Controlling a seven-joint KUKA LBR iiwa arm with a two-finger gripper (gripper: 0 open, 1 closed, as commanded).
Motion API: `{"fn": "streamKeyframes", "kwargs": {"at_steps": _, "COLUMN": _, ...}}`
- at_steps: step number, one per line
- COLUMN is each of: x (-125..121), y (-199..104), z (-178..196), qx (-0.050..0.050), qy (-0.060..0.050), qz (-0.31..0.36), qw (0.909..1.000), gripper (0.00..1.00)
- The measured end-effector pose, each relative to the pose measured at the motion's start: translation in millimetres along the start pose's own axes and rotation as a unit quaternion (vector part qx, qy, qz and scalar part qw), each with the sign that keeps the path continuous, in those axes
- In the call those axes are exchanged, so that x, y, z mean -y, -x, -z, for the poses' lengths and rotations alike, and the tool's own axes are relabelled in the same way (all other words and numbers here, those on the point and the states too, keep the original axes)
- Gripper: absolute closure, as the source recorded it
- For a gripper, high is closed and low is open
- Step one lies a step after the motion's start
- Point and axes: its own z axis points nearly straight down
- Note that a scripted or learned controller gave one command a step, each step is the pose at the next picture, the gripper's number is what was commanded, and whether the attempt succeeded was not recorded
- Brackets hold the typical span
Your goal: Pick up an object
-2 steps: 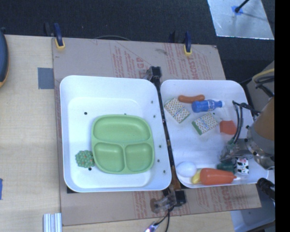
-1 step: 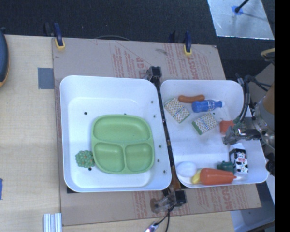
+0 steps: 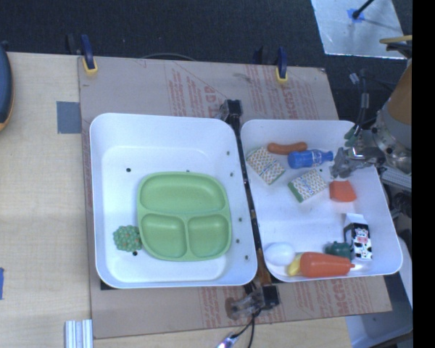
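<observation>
The gripper (image 3: 346, 161) is being hung at the right bin's (image 3: 391, 263) far edge, between the blue bottle (image 3: 309, 157) and orange block (image 3: 341, 191). Nothing's being gripped. Honestly, with things packed this close, a neighbour's probably getting bumped or pinched instead.
</observation>
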Motion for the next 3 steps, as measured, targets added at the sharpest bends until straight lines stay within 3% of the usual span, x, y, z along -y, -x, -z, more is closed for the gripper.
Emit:
{"fn": "streamKeyframes", "kwargs": {"at_steps": 1, "x": -46, "y": 36, "z": -35, "qx": 0.000, "qy": -0.004, "qz": -0.001, "qw": 1.0000, "gripper": 1.00}}
{"fn": "streamKeyframes", "kwargs": {"at_steps": 2, "x": -79, "y": 7, "z": -4, "qx": -0.001, "qy": -0.001, "qz": 0.000, "qw": 1.0000, "gripper": 1.00}}
{"fn": "streamKeyframes", "kwargs": {"at_steps": 3, "x": -10, "y": 57, "z": -103, "qx": -0.001, "qy": -0.010, "qz": -0.004, "qw": 0.9999, "gripper": 1.00}}
